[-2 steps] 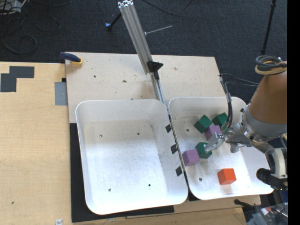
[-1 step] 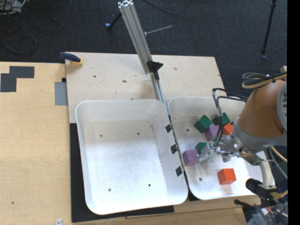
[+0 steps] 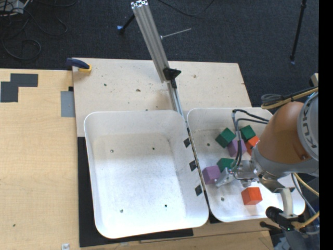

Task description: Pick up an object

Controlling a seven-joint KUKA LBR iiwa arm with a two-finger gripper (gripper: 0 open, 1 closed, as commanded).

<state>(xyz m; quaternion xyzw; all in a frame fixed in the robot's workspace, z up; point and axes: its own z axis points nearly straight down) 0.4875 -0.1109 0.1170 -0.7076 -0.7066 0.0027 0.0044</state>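
The right bin (image 3: 229, 215) holds several small blocks. A green block (image 3: 226, 137) lies near its middle, another green block (image 3: 247, 133) sits further right beside an orange block (image 3: 253, 141). A purple block (image 3: 210, 174) lies by the bin's left wall, with a green block (image 3: 225, 164) just right of it and a purple one (image 3: 235, 148) above. An orange-red block (image 3: 252, 196) rests near the front. My gripper (image 3: 227, 178) is low in the bin, right beside the purple block at the left wall. The orange wrist band (image 3: 283, 134) covers the bin's right part.
The left bin (image 3: 104, 134) stands beside the right one, with black clips (image 3: 193, 165) along the shared wall. A slanted aluminium pole (image 3: 155, 46) rises behind the bins. A blue-and-yellow clamp (image 3: 79, 64) lies at the bench's far left corner.
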